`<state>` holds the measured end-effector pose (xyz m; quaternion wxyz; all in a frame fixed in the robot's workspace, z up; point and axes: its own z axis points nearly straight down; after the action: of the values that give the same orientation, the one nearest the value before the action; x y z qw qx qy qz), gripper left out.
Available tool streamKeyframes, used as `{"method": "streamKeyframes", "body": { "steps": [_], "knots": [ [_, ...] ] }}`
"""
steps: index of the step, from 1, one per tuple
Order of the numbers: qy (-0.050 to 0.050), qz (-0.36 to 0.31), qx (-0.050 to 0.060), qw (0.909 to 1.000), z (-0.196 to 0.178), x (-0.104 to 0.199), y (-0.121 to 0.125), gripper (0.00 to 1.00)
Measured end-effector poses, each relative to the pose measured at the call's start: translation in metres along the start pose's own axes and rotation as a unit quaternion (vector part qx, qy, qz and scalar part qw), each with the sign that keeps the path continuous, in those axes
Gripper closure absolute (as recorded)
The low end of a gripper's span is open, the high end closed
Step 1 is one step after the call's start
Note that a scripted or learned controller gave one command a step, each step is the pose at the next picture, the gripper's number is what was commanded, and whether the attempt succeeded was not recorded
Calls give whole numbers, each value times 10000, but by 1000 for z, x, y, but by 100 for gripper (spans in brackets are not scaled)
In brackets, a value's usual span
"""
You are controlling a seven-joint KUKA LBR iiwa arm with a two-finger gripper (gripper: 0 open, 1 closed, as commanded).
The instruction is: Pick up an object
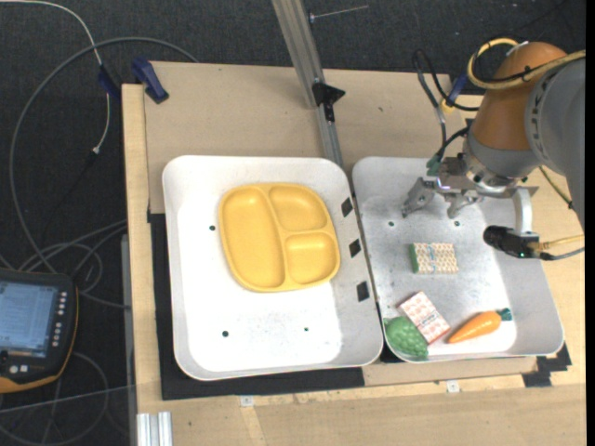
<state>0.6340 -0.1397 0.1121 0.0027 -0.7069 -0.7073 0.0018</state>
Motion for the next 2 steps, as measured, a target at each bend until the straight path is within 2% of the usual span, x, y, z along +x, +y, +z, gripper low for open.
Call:
{"method": "streamKeyframes", "body": {
  "steps": [1,2],
  "knots": [
    [-1,-2,-8,10000,21,1,0,0],
    [0,-5,-33,10000,7,1,1,100]
  ]
}}
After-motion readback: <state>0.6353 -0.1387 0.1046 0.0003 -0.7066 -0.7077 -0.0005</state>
